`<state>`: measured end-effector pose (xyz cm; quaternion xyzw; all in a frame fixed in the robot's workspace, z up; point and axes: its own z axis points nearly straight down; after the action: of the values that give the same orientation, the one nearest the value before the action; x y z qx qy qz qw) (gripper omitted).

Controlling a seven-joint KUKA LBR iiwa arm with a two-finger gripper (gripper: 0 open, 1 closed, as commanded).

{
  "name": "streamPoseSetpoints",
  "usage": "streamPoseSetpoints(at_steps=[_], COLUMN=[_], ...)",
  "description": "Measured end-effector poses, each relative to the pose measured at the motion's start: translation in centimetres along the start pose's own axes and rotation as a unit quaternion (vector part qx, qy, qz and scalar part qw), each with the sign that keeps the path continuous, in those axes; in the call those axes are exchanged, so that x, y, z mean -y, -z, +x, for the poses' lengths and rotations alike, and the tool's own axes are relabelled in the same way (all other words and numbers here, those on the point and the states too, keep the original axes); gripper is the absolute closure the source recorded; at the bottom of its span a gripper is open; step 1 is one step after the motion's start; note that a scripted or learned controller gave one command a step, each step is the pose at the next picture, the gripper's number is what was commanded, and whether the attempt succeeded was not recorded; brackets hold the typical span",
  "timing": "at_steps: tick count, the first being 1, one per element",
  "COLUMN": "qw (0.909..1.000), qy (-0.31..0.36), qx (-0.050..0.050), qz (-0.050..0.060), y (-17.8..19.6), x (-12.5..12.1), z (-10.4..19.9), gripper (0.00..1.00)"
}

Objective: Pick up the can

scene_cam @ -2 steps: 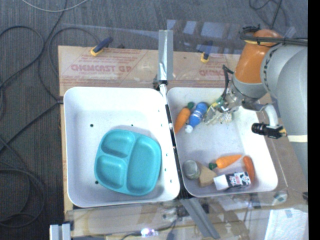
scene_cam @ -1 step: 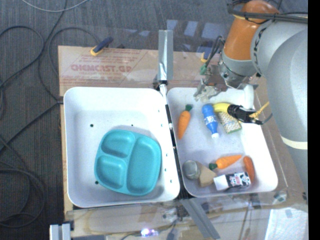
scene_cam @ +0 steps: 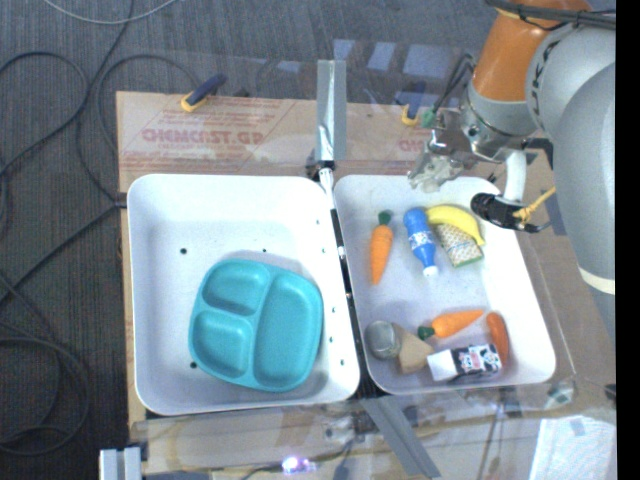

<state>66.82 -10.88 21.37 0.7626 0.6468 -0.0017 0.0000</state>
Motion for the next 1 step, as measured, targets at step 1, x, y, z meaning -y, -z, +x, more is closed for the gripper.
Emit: streamPoseSetpoints(at_steps=[1], qw=[0.9308], qy=[-0.365], qx=[0.001], qz=[0.001], y=[-0.97], x=[-0.58], z=[-3.81], gripper=[1.00])
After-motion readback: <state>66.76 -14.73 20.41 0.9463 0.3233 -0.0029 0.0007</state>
